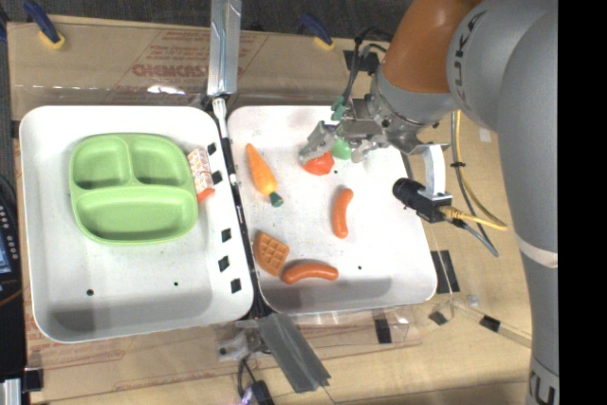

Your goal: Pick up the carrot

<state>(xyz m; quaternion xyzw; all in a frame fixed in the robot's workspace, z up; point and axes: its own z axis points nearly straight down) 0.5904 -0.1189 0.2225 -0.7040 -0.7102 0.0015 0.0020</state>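
The approach step was judged in hand — the end effector (332, 142) hovered near a red item (319, 163), its opening indeterminable. Repositioning over the carrot (261, 172) was required.

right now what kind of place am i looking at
Probably a robot-grasping test bench, not a kitchen: a grey arm with an orange band reaches over two shallow white bins, toy food like the orange plastic carrot lies inside, and clamps pin cardboard underneath.

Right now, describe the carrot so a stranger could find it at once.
Look in the right white bin, near its left wall beside the divider. The carrot lies there at a slant, orange and tapered. Unlike the two sausages nearby, it ends in a dark green tip at its lower end.
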